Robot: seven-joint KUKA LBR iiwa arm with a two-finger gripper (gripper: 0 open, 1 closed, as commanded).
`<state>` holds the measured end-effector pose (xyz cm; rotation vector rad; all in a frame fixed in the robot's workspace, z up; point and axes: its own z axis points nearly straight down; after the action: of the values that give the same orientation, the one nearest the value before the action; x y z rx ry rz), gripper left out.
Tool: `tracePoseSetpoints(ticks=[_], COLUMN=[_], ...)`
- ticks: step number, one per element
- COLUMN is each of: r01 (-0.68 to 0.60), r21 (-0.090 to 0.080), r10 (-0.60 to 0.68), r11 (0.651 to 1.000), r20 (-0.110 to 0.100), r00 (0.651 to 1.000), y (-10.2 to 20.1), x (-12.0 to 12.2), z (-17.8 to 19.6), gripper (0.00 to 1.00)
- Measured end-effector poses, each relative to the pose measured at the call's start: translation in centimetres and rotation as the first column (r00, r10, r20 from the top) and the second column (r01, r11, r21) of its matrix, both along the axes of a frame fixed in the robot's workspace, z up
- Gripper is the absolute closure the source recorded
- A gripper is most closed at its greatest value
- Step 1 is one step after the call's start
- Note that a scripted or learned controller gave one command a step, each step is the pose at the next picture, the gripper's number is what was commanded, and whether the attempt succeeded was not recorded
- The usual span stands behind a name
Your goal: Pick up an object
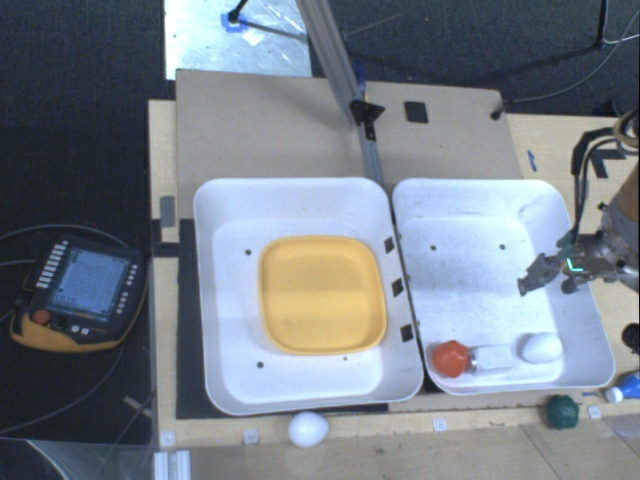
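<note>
White egg-shaped object (541,348) lies in the right bin (470,218) below the gripper (535,278), whose grip I cannot tell.

The gripper (537,276) is a dark grey, blocky piece ending in a blunt tip, with a small cyan-lit mark glowing on its body. Black cables loop in a curve above it toward twelve o'clock. An orange-brown patch of the arm (630,203) shows at three o'clock.
</note>
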<state>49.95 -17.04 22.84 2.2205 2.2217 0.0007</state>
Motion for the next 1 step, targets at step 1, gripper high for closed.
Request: tracePoseSetpoints(ticks=[1], r01=[0.0], r21=[0.0], r10=[0.0], r11=[1.0], r20=[0.0], r00=[1.0], y=[0.0], x=[0.0], z=[0.0], gripper=[0.0])
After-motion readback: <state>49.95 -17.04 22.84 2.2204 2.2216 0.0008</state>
